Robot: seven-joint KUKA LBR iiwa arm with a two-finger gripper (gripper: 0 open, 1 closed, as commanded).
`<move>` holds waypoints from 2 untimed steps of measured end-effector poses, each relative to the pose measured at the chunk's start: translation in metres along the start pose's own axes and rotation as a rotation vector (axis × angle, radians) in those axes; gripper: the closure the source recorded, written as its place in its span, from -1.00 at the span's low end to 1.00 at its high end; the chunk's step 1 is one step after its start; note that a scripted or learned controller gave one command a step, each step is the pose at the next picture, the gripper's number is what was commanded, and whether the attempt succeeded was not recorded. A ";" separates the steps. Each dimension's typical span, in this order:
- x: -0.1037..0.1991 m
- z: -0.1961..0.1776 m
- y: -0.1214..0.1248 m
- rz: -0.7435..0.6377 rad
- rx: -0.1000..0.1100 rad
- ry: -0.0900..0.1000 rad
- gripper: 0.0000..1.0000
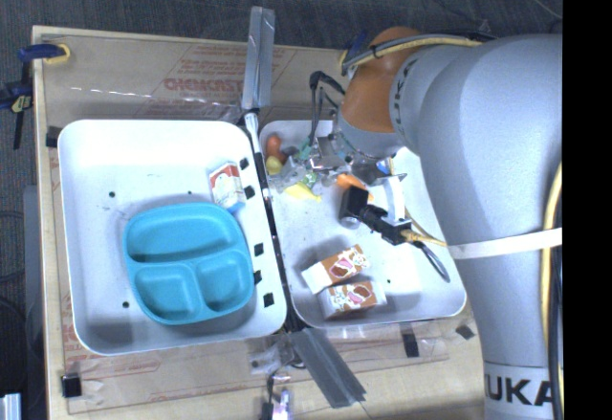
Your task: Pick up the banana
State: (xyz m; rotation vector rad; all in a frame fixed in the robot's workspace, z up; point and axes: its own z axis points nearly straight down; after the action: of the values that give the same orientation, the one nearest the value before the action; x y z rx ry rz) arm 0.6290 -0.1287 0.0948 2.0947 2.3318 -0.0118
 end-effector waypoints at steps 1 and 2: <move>-0.005 0.002 0.025 -0.030 0.007 0.002 -1.00; -0.013 -0.008 0.023 -0.029 0.012 -0.011 1.00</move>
State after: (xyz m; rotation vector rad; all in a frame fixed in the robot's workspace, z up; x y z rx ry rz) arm 0.6535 -0.1391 0.1031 2.0601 2.3620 -0.0383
